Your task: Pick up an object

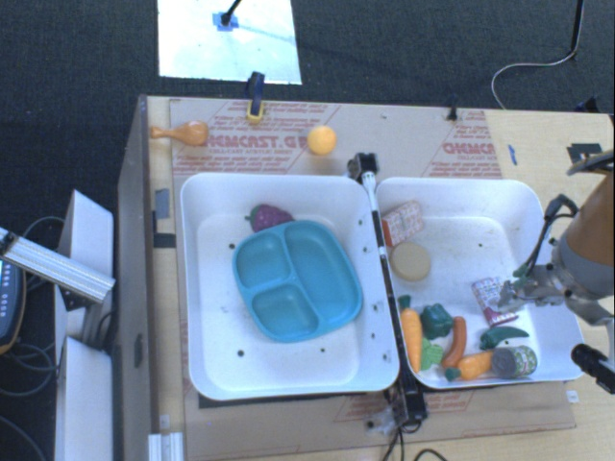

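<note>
The right bin (519,200) holds several toy foods. A red-and-white packet (402,222) and a beige disc (411,261) lie at its left. Along its front lie a carrot (411,334), a dark green vegetable (437,320), a red sausage (455,336), a green pod (502,335) and a small can (519,360). A pink patterned packet (488,296) lies right of the middle. My gripper (524,291) hangs low over the bin's right side, right beside this packet's right edge. The grey arm (586,257) comes in from the right.
The left bin (216,353) holds a blue divided plate (296,277) with a purple toy (271,217) behind it. On the board behind the bins lie an orange ball (322,140), an orange pin-shaped toy (183,134) and a yellow clamp (255,104).
</note>
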